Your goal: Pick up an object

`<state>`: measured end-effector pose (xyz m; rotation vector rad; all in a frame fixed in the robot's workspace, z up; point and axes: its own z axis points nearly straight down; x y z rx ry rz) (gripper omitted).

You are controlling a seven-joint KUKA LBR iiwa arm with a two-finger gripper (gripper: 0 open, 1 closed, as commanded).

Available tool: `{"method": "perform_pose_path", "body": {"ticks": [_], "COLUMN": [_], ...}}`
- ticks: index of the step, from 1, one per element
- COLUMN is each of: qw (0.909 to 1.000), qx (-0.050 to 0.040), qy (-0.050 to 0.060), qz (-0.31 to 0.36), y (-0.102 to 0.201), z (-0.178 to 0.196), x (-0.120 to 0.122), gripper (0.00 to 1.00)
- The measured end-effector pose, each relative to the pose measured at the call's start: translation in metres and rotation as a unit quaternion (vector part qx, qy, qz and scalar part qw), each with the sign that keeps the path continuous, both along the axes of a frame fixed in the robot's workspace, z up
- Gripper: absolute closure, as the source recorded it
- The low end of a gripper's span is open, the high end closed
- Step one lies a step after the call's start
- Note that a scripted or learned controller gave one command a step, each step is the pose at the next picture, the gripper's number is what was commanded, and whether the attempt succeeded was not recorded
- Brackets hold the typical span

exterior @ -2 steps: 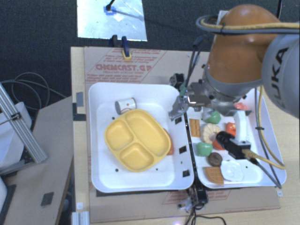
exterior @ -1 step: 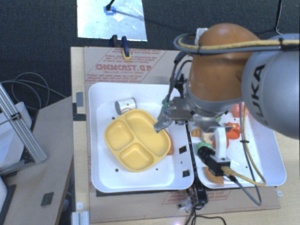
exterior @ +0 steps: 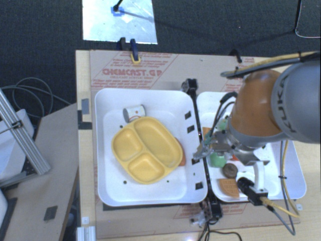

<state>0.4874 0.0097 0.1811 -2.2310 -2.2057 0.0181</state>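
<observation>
In the left bin a yellow plate with three compartments lies near the middle. It is wide, stiff and smooth, and probably light. Its thin rim is the only place I could pinch it, and I judge it would slide and tip out of a narrow grasp. Touching the plate's far edge, toward the bin's far-left corner, a small white cup lies on its side. It looks light and rigid, but it would likely roll when nudged, so across its body would be the better hold.

Past the wall where the two bins meet, I, the gripper, hang low over the near-left part of the right bin. My own wrist hides my tip, so I cannot tell whether I am open or closed, nor whether anything is in me.

Right beneath me is a small green object, my likeliest target. It looks compact and light, and taking it across its width seems best. Just beside it is a brown round piece, low and probably hard to get under. Toward the near edge lies a tan flat piece, thin, offering only its edges.
</observation>
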Motion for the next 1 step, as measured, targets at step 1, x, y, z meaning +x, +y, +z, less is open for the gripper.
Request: {"method": "perform_pose_path", "body": {"ticks": [1], "qw": [1.0000], "qx": [0.0001], "qy": [-0.004], "qz": [0.001], "y": [-0.1028], "z": [-0.0311], "x": [0.0024], "gripper": [0.00]}}
